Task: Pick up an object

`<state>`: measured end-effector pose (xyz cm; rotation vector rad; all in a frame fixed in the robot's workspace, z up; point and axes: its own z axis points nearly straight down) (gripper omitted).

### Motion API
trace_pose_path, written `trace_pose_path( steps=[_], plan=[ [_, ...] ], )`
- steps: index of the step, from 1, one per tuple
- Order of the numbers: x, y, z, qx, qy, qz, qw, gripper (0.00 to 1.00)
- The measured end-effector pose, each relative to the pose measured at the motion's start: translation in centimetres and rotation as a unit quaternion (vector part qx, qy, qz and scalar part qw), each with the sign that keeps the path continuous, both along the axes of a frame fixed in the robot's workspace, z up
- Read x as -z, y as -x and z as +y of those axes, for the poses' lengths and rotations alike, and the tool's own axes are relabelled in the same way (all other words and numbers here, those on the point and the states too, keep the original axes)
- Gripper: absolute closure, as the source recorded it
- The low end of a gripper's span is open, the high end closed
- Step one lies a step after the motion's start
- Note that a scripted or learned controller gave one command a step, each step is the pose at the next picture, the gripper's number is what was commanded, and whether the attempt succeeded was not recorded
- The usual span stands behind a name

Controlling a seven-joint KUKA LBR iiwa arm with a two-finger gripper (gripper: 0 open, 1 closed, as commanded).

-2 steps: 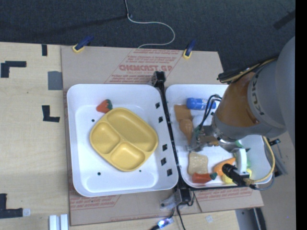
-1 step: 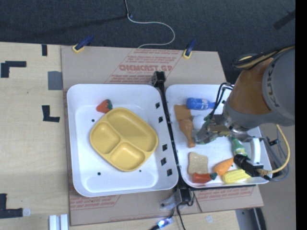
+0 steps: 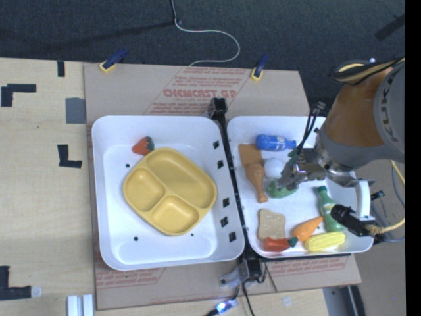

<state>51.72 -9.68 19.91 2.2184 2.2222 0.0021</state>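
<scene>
Gripper point(image 3: 287, 180) low in the right bin point(image 3: 296, 125).
Finger state cannot be told; tip sits on a green item point(image 3: 281, 191), beside the drumstick point(image 3: 255, 178).

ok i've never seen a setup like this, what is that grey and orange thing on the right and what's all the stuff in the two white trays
The grey and orange thing is a robot arm, moved by a program. The picture comes from one fixed camera above the bench, looking down at a slant, with the arm reaching in from the right. Its tool, the two-finger part that grasps, is low in the right bin, at a green toy. I cannot tell whether it holds anything.

The left bin has a yellow divided plate and a small red toy strawberry beside it.

The right bin holds toy food: a blue bottle, a brown drumstick-like piece, a bread slice, a carrot, a corn cob, a green bottle and a red piece.

Its job is to pick up an object.
</scene>
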Motion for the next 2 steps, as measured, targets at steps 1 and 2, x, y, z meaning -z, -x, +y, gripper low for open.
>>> trace_pose_path(
  steps=[1, 2],
  plan=[
    [-2.6, 0.0, 0.1, 0.0, -0.0002, 0.001, 1.0, 1.0],
    [-3.4, -4.5, 3.0, -0.002, -0.0004, 0.0, 1.0, 1.0]
  ],
)
